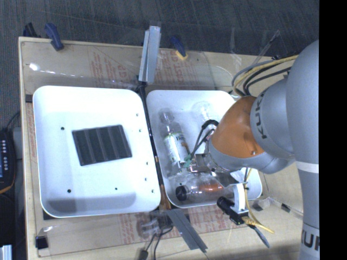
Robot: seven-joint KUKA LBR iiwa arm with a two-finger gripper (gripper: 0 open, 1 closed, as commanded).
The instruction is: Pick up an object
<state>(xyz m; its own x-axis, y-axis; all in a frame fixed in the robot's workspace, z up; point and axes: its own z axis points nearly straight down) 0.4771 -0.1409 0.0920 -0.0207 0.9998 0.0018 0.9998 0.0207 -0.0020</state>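
Camera view: Two shallow white bins were seen side by side on the worktop (32, 56). The left bin (54, 112) carried a dark ribbed panel (102, 144) on its floor. The right bin (157, 104) contained the candidate items. A clear plastic bottle (172, 142) with a pale label lay on its side along the left part of this bin, its cap towards the far wall. A second clear bottle (198, 189) with a dark cap lay along the near wall, close beside the first. A faint transparent item near the far wall could not be identified.

The arm (271, 129) was positioned over the right bin, with the end effector (198, 166) lowered just beside the labelled bottle. Whether the end effector was open or closed could not be determined, as the wrist obscured it.

Handling was judged as follows. Both bottles were taken to be light and thin-walled, hence liable to flex under pressure. Their smooth, rounded surfaces were expected to be slippery and prone to rolling. A hold across the middle of the labelled body, square to its long axis, was considered most secure.
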